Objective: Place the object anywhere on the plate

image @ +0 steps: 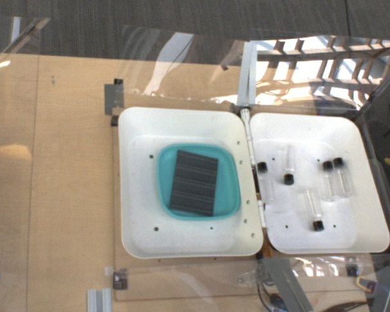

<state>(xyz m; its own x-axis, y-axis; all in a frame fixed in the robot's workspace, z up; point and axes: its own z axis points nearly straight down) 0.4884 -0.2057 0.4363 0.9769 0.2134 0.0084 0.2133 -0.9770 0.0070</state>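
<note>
Teal plate [199, 181] in left bin [136, 174] already bearing dark ribbed block [194, 184], capped clear vials [338, 174] in right bin [370, 194]; placement apparently done, tool state impossible to tell.

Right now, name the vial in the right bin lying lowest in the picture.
The clear vial with its black cap at its lower end, lying apart below the rest, which all sit higher in that bin.

Desk with 2 bins
I see the tan wooden desk [52, 174] carrying 2 shallow white bins, left bin [140, 233] and right bin [364, 236], touching side by side.
</note>
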